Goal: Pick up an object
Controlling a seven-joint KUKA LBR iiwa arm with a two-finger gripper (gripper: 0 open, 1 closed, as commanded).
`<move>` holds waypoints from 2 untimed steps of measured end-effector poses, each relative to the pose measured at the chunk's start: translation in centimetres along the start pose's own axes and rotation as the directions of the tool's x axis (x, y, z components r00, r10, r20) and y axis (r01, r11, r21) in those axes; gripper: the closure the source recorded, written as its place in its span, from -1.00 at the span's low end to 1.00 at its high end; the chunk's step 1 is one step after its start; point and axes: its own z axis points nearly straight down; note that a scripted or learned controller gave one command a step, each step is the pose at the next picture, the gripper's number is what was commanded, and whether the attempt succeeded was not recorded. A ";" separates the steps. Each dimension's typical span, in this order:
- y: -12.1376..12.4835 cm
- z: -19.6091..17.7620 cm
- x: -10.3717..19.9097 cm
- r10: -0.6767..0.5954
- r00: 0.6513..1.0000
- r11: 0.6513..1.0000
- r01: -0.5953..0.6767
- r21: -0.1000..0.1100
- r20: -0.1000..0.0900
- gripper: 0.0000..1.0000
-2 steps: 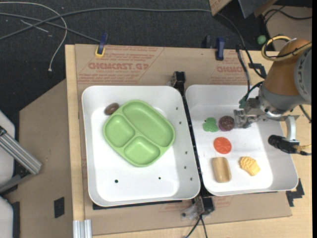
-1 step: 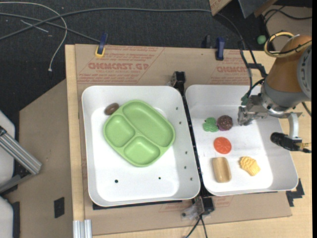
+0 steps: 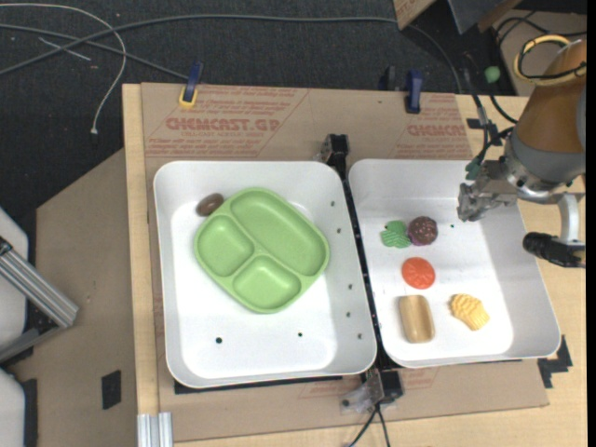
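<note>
Two shallow white bins side by side on a cardboard-covered worktop (image 3: 279,110). Nearest in the right bin (image 3: 521,338): a tan bread-like block (image 3: 416,318) at the near edge, with a yellow ridged toy (image 3: 468,310) just to its right, apart from it. A little farther in, a red-orange round piece (image 3: 418,273), lying alone. Farther still, a green leafy piece (image 3: 395,235) and a dark maroon round piece (image 3: 423,230) just beside each other, possibly touching.

In the left bin (image 3: 186,343), a light green divided plate (image 3: 262,249) with three compartments, turned at an angle, near the middle. Just beyond its far-left rim, a small brown oval piece (image 3: 210,204) on the bin floor.

Above the far-right part of the right bin, the end effector (image 3: 472,201), well right of the maroon piece and touching none of the toys; nothing seen between its fingers, open or closed impossible to tell. Behind it, the orange band and grey wrist of the arm (image 3: 549,128), reaching in from the right.

At the far edge of the worktop, two blue clamps (image 3: 192,84) on the cardboard.
</note>
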 end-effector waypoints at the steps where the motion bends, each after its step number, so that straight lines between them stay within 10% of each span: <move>1: 0.0 -4.8 -0.9 0.000 1.000 1.000 0.000 0.001 0.000 1.00; 2: 0.1 -7.3 -0.9 0.000 1.000 1.000 0.000 0.001 0.000 1.00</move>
